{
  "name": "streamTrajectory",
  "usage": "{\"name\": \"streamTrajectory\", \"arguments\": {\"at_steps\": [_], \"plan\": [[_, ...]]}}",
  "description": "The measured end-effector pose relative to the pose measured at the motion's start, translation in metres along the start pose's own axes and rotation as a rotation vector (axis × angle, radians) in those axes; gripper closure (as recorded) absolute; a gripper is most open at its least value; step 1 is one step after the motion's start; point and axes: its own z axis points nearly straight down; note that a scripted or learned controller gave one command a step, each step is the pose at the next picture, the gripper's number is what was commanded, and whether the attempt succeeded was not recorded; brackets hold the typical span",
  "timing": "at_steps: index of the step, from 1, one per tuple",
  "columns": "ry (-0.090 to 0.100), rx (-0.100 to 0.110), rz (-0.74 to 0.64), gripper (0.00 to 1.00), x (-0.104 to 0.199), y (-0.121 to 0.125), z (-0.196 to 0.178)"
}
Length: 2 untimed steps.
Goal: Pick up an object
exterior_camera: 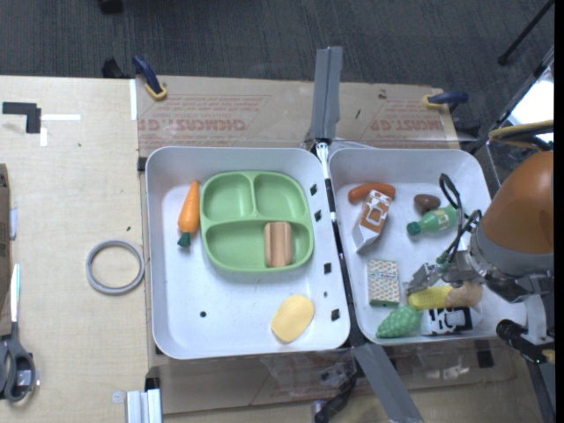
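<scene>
End effector sits low in the right bin, near its front right corner, arm coming in from the right edge. Fingers are hard to read at this angle; can't tell if they're apart or together, and nothing is clearly seen between them.

Closest objects: a yellow corn-like piece just beside and below the end effector, touching or nearly touching it. A green bumpy item lies just left of the corn, at the bin's front edge. A black-and-white box lies right of that, partly under the wrist.

Small patterned card box is just left of the end effector. Green bottle lies farther back, near the cable. Brown item behind the bottle. Orange-and-white carton and sausage are toward the bin's back left, well apart from the end effector.

Left bin: green divided tray with a hot dog in its front compartment, carrot left of the tray, yellow lemon-like piece at front.

On the bench: tape ring, scissors at left.
</scene>
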Motion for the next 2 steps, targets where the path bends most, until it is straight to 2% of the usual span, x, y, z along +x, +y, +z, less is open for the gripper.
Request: {"name": "streamTrajectory", "arguments": {"at_steps": [1, 2], "plan": [[-0.001, 0.001, -0.205, 0.0, 0.049, 0.097, 0.0], [-0.003, -0.001, -0.331, 0.0, 0.006, 0.148, -0.022]]}}
